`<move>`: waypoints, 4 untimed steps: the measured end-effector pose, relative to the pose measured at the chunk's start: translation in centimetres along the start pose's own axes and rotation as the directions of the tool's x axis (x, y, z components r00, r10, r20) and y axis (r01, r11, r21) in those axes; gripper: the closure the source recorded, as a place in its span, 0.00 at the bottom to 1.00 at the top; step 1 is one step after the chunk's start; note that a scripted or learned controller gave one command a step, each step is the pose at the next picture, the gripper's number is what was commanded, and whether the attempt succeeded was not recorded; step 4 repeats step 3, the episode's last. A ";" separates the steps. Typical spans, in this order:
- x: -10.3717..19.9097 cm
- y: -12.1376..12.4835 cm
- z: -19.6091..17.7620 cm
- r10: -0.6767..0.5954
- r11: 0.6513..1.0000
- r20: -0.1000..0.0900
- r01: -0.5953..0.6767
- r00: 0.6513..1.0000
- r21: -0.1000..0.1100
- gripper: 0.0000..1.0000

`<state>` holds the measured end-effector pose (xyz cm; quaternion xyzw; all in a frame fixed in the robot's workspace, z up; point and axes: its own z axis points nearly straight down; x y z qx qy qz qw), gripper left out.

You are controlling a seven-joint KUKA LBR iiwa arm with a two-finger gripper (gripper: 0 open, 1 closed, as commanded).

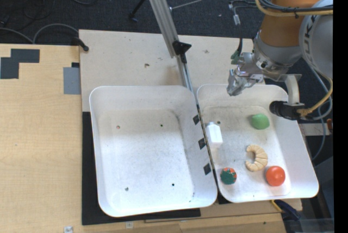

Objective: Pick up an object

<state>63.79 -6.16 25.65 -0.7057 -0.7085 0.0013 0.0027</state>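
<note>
Several small objects lie in the right bin [304, 172]. A green lump [260, 121] rests toward the back right, a tan croissant-shaped piece [256, 157] sits below it, and a red-orange ball [275, 175] lies at the front right. A small green and red ball [228, 175] sits at the front left. A white block [214, 133] leans by the bin's left wall. My gripper [237, 87] hangs over the back edge of the right bin, above and left of the green lump, with nothing between its fingers.
The left bin [103, 118] stands beside the right one, divided by a wall with black clips [202, 143]. A slanted aluminium rail [163, 14] rises behind the bins. The wooden bench top [38, 134] stretches to the left.
</note>
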 end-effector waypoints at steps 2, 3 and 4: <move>9.8 -6.1 0.5 0.000 1.000 0.000 0.000 1.000 0.000 1.00; 13.7 -9.9 2.5 0.001 1.000 0.001 -0.001 1.000 0.003 1.00; 13.7 -9.9 2.5 0.001 1.000 0.001 -0.001 1.000 0.003 1.00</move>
